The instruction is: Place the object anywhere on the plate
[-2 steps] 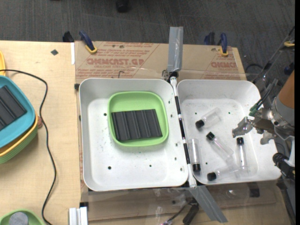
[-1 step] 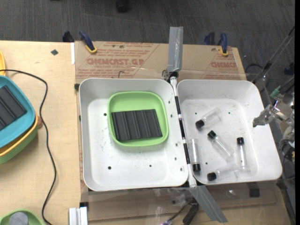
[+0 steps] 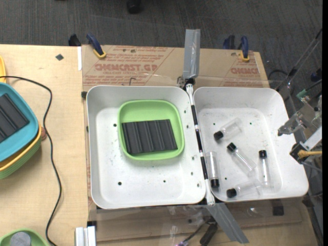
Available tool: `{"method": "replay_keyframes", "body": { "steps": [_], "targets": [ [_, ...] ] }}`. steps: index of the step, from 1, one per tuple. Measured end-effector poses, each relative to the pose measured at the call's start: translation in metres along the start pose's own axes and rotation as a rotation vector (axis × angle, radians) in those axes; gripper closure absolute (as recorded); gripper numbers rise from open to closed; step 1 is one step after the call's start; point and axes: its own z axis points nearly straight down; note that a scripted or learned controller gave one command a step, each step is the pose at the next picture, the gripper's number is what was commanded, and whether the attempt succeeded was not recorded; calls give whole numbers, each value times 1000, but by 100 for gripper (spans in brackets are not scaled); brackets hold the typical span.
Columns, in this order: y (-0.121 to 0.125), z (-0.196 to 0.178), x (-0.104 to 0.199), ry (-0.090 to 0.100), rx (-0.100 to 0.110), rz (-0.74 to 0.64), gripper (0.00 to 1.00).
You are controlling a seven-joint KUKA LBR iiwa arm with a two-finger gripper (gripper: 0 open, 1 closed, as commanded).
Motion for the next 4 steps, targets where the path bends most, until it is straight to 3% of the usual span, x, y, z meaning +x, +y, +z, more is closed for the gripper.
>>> {"method": "replay_keyframes", "body": {
  "steps": [1, 2, 3, 4],
  "targets": [
    [33, -15, -25, 0, 1, 289, 0],
    [4, -32, -3, 0, 0, 417, 0],
    [-17, -7, 12, -1, 2, 407, 0],
    [22, -9, -17, -1, 2, 426, 0]
  ]
}}
